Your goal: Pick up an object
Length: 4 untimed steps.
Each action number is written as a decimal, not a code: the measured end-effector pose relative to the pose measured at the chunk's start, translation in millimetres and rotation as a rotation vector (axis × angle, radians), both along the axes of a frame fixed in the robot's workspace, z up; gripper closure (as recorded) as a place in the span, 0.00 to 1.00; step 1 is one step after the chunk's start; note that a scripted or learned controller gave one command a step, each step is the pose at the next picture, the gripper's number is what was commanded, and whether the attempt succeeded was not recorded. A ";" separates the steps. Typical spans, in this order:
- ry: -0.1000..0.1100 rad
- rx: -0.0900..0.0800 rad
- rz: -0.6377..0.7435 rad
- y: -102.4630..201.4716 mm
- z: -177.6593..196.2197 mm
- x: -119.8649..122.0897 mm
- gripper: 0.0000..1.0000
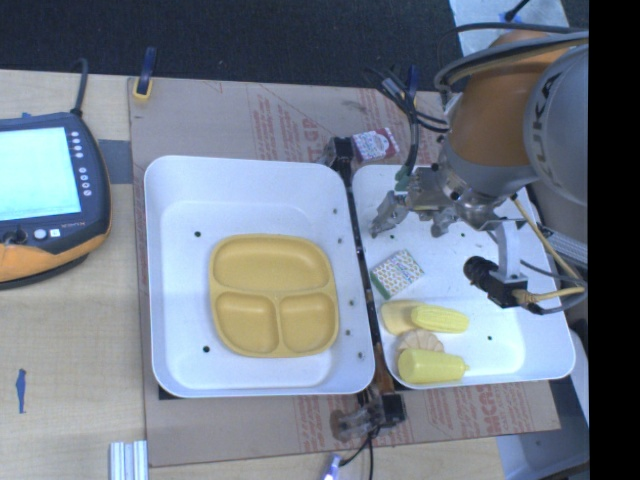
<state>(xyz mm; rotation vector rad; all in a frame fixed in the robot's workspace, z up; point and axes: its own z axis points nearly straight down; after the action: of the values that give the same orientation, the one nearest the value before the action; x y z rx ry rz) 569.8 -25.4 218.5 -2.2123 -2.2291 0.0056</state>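
Gripper [412, 218] hangs over the back half of the right bin [505, 353], just inside its rear wall. Fingers [386, 216] are spread wide with nothing between them and only bare bin floor below. The grey arm with the orange band [510, 108] comes in over that bin's back right corner.

Pick candidates are all in the right bin, bunched along its left side and front:
- green-and-white checkered packet [397, 272]: mid-bin by the left wall, lying flat and rotated. It is the closest item to the gripper, but apart from it.
- toy corn cob [438, 318]: front half, lying crosswise.
- pale yellow wedge [396, 318]: touching the cob's left end, against the left wall.
- small tan round piece [420, 340]: just in front of the cob. Can't tell what it is.
- yellow rounded block [431, 366]: at the front wall, touching the tan piece.

The right half of the bin floor is bare white.

Outside the right bin:
- left bin [180, 268]: butted against its left wall, holding a yellow three-compartment plate [272, 295] flat in the middle.
- small red-and-white packet [372, 145]: just behind the rear left corner, on the cardboard sheet [250, 118] under both bins.
- teach pendant [45, 193]: well to the left, past the left bin, screen lit.
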 end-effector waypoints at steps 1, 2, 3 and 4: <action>0.002 0.001 -0.002 -7.8 -17.0 -77.4 0.00; 0.003 0.000 -0.004 -78.7 -98.7 -50.4 0.00; 0.002 0.001 -0.003 -112.4 -127.2 -92.8 0.00; 0.003 0.001 0.003 -112.9 -117.1 -92.7 1.00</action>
<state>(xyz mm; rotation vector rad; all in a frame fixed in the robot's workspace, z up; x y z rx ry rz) 477.1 -138.2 101.4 -2.2074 -2.2298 0.0079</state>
